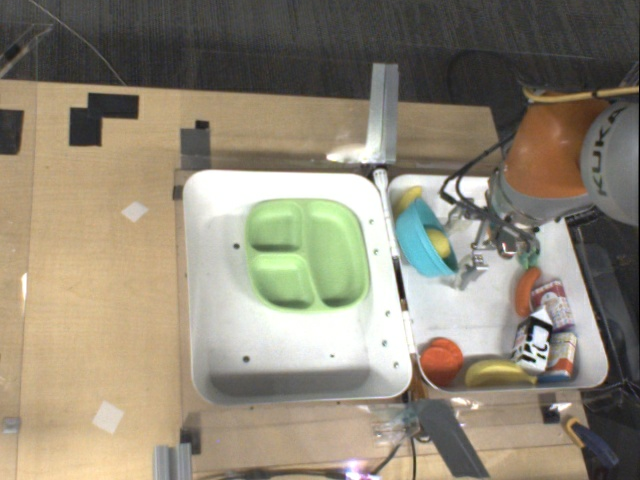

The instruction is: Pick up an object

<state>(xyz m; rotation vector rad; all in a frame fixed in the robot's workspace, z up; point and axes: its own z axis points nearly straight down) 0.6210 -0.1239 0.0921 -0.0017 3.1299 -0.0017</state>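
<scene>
Hovering mid-right, gripper (470, 266) apparently parted and empty; blue bowl (424, 242) just left, its rim tilted rightward.

The wooden desk (90, 298) carries two shallow white bins side by side. The left bin (215, 348) touches the right bin (590, 353). Black patches (100, 116) mark the desk's far left.

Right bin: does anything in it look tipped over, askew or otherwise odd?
Yes. The blue bowl is tipped on its side against the bin's left wall, with something yellow in its mouth. The bottle and black-and-white carton lie flat near the right wall. Nothing looks spilled or damaged.
</scene>
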